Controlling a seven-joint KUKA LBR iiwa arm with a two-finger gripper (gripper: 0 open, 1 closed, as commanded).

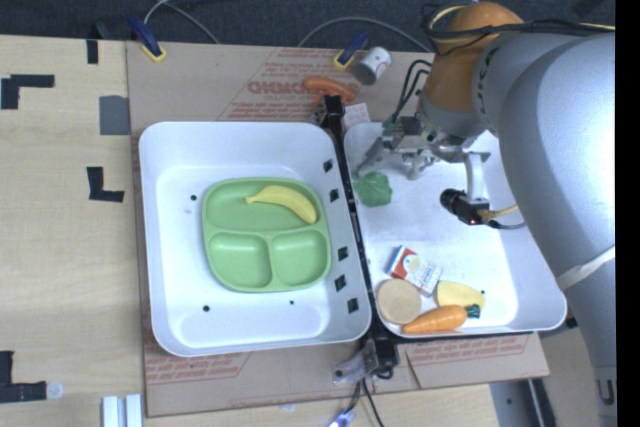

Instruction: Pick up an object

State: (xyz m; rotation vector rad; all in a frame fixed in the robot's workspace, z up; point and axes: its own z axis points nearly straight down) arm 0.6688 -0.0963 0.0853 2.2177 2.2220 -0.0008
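In the right bin (520, 287), a small green lumpy object (374, 189) lies against the left wall. My gripper (372, 160) hangs just above and behind it, reaching in from the right under the orange-banded wrist (462, 65). I cannot tell whether it touches the green object. Along the bin's front lie a red-and-white carton (414, 268), a tan round disc (397, 301), a yellow wedge (458, 294) and an orange carrot (436, 319), all well away from the gripper.
The left bin (165, 215) bears a green divided plate (266, 235) with a yellow banana (285, 201) in its top section. An orange object (329, 86) and a small grey cylinder (372, 64) lie on the cardboard behind the bins. The arm's bulk covers the right bin's far right.
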